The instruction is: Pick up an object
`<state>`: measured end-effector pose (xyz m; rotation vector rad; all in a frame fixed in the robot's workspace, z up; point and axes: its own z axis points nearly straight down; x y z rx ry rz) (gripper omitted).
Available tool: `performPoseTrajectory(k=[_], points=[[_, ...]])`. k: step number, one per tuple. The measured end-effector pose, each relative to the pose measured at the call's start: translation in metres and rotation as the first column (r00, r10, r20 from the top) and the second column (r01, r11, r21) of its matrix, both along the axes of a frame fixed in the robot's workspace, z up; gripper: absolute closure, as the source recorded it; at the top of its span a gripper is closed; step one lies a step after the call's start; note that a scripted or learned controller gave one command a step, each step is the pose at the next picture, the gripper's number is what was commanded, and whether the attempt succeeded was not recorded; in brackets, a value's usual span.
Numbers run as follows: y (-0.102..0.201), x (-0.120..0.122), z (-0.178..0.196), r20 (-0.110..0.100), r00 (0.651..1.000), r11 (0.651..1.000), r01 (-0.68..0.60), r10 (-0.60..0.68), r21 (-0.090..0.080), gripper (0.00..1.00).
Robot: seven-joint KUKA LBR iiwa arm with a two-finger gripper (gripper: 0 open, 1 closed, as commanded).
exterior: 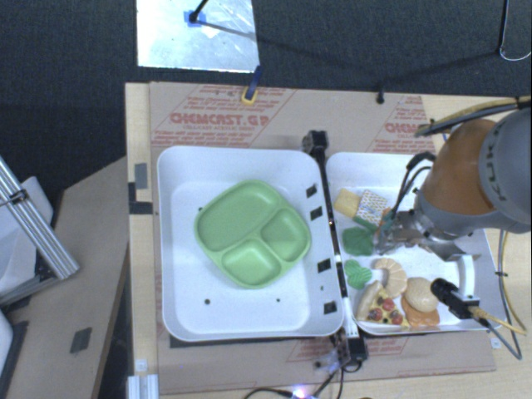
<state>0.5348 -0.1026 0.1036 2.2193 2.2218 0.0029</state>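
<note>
Desk (208, 106) space on the left carried the first white bin (179, 248), which held a green divided plate (252, 234) lying flat near its middle, well apart from the arm. Just to its right sat the second bin (357, 163), crowded with toy food: a pale wedge like cheese (359, 204) near the top, a dark green leafy piece (359, 240) below it, a smaller green piece (358, 273), a pizza slice (376, 303), a shrimp-like curl (391, 273) and a bun-like item (421, 295) at the lower edge. The arm (470, 177) hung over this bin's right half, with the gripper (389, 233) low beside the dark green piece. The step in hand looked like the reach or descent onto an object, and no item could be seen lifted. The next move probably called for settling on one piece clear of its neighbours, since they lay touching or nearly so. Whether the gripper was open or closed could not be told, as the wrist blurred and covered it. Much of the bin's right side lay hidden beneath the arm.
</note>
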Motion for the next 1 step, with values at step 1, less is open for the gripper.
performPoseTrajectory(k=[1], points=[[-0.0051, 0.0010, 0.0442, 0.003, 1.000, 1.000, 0.000, 0.000, -0.001, 1.00]])
